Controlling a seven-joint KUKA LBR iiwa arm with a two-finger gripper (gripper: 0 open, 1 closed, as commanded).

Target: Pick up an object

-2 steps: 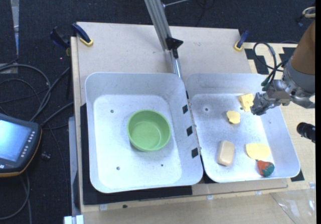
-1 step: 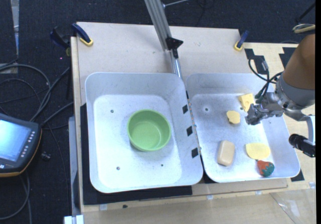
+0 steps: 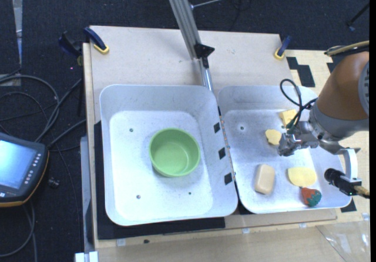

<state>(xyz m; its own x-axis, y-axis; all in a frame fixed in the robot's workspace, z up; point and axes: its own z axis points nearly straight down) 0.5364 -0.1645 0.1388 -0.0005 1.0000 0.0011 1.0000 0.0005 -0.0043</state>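
The arm [image 3: 346,93], grey with an orange band above the wrist, is reaching in from the right over the right-hand white bin [image 3: 247,105]. Its gripper [image 3: 288,144] is hanging low in the middle of that bin, just beside a small yellow piece [image 3: 273,136] lying on the bin floor — whether the two are touching cannot be told. The state of the fingers cannot be told either, as they are showing only as a dark, blurred cluster under the wrist.

Four more objects are sharing that bin. A pale yellow block [image 3: 287,116] is sitting behind the gripper, partly hidden by a black cable. A tan block [image 3: 264,178] is lying toward the front, and a yellow wedge [image 3: 302,176] is resting just to its right. Near the front right corner a small red and teal object [image 3: 311,197] is sitting close to the wedge.

The left-hand white bin [image 3: 117,102] is holding a green bowl [image 3: 174,152], upright and near its centre — well apart from the gripper. Both bins are resting side by side on the counter [image 3: 147,55].
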